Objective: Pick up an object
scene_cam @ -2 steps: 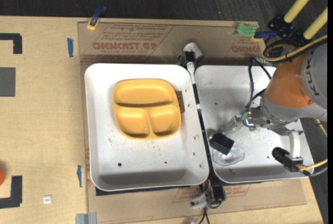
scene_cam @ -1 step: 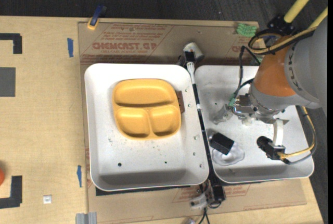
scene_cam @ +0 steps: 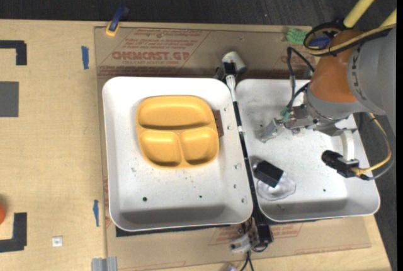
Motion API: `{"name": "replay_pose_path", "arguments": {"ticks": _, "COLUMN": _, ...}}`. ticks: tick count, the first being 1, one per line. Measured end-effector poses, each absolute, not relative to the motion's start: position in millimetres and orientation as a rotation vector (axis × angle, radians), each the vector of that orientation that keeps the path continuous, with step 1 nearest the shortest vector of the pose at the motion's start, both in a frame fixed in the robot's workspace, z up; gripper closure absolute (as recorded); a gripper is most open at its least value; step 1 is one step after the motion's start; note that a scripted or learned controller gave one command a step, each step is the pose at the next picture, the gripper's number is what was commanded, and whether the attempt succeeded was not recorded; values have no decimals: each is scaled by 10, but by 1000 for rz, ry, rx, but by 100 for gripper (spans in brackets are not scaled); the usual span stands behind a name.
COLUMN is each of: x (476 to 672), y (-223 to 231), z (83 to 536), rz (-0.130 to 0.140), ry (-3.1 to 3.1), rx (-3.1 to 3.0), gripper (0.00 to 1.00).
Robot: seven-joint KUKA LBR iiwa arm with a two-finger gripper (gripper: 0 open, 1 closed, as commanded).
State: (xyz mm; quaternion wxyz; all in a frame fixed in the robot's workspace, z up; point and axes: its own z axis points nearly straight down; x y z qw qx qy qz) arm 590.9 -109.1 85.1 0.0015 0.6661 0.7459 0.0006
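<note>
White bins number two, side by side. One yellow divided tray (scene_cam: 177,130) lies in the left bin (scene_cam: 119,156). One small black object (scene_cam: 269,171) sits on a clear wrapper (scene_cam: 280,188) near the front of the right bin (scene_cam: 315,200). One arm reaches in, its gripper (scene_cam: 269,130) low over the right bin floor, apart from the black object. Whether it is open or closed cannot be told. Judgement: nothing is lifted yet; the grasp and the lift remain to be done.
</note>
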Motion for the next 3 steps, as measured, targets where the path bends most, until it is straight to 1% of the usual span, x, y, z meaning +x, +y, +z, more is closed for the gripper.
{"name": "replay_pose_path", "arguments": {"ticks": 1, "x": 5917, "y": -1083, "z": 953, "rz": 4, "ry": 2341, "rx": 2090, "gripper": 100}}
{"name": "replay_pose_path", "arguments": {"ticks": 2, "x": 5916, "y": -1082, "z": 953, "rz": 4, "ry": 2341, "rx": 2090, "gripper": 0}}
{"name": "replay_pose_path", "arguments": {"ticks": 3, "x": 5437, "y": -974, "z": 852, "rz": 1, "ry": 2442, "rx": 1977, "gripper": 0}}
